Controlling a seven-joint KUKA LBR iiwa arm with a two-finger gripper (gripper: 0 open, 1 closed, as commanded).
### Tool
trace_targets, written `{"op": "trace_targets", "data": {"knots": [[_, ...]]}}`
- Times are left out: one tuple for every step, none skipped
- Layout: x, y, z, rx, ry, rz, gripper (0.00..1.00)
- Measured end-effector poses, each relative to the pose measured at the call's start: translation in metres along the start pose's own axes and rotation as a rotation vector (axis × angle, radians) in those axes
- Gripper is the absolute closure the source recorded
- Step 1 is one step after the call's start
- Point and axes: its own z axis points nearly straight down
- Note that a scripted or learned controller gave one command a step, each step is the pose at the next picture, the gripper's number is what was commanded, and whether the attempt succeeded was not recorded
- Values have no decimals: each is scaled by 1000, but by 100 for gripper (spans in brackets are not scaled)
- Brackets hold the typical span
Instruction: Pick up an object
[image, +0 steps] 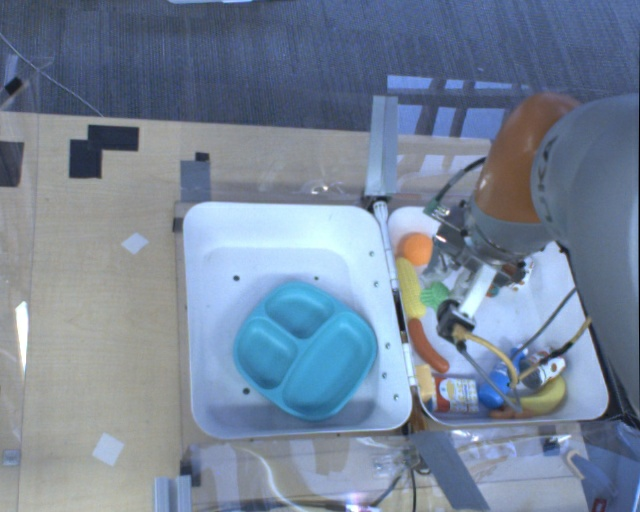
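Two shallow white bins sit side by side on the pale wood-grain worktop (100, 350). The grey arm (590, 180) reaches over the right bin (560, 300); whether the jaws are apart or together cannot be told. A smooth teal three-compartment plate (305, 350) lies in the left bin (250, 240). The right bin holds a curved banana (545, 398), a ridged yellow corn cob (407, 285), a red sausage (430, 347) and a round orange ball (415, 248).

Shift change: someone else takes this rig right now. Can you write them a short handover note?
Gripper: over the right bin, beside the corn; no object visibly held.
Things: the right bin holds an orange ball, corn, red sausage, bottle and banana; the left bin holds a blue divided plate.
Done: nothing lifted.
Left: grasp one object and lift it.
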Motion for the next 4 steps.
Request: {"op": "trace_targets", "data": {"knots": [[-81,-19,17,0,0,19,100],[-144,7,83,0,0,-79,100],[-141,6,52,-2,1,-87,100],[-123,-5,37,-1,2,250,100]]}}
